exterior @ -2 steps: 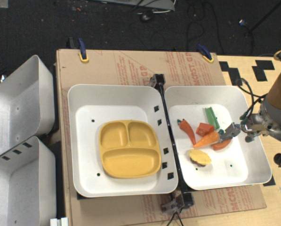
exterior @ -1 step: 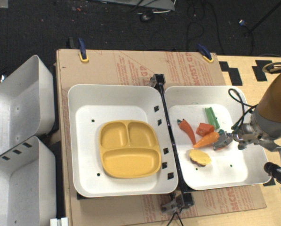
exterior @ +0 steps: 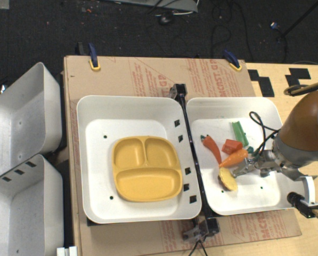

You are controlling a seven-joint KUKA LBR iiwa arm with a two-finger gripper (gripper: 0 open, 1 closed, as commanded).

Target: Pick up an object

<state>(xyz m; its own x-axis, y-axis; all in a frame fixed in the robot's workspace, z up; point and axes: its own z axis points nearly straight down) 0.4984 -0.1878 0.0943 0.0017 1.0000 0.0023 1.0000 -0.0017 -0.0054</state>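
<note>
The right bin (exterior: 265, 196) holds several small toy foods. A green stick (exterior: 239, 133) lies toward the back, with a red block (exterior: 232, 145) just in front of it. A long red chili (exterior: 213, 147) lies at the left. An orange carrot (exterior: 232, 159) lies in the middle, and a yellow-brown piece (exterior: 228, 180) sits in front of it. My gripper (exterior: 247, 166) is low in the bin, right at the carrot's right end and just above the yellow-brown piece. Its tips are too small and cluttered to read.
The left bin (exterior: 95, 143) holds a yellow divided plate (exterior: 146, 168). A black divider (exterior: 188, 143) runs between the bins. The grey and orange arm (exterior: 302, 132) covers the right bin's right side, with a black cable (exterior: 260, 122) looping over the bin.
</note>
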